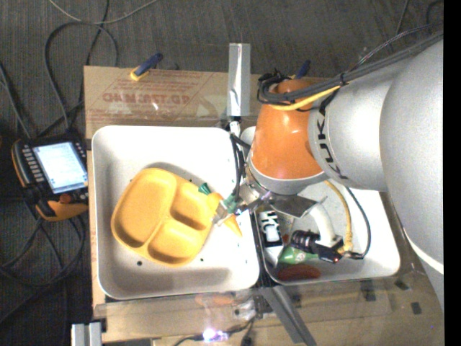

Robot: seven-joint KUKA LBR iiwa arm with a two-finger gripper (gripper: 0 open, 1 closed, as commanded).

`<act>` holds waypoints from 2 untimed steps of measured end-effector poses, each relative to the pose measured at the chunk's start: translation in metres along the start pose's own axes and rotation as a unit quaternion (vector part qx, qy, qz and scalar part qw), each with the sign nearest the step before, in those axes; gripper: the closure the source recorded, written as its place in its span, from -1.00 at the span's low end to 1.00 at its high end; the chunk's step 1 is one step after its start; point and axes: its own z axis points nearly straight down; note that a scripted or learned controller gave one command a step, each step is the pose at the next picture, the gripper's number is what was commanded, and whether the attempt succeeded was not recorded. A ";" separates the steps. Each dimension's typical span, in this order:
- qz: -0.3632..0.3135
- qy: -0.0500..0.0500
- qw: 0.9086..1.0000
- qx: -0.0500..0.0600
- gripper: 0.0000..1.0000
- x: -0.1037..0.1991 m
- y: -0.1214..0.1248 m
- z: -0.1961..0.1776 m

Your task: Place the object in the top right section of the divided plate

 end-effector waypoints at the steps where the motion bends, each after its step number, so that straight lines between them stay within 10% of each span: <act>1: -0.007 0.000 1.000 0.000 1.00 0.073 0.015 0.000; 2: -0.014 -0.001 1.000 0.000 1.00 0.027 -0.008 0.004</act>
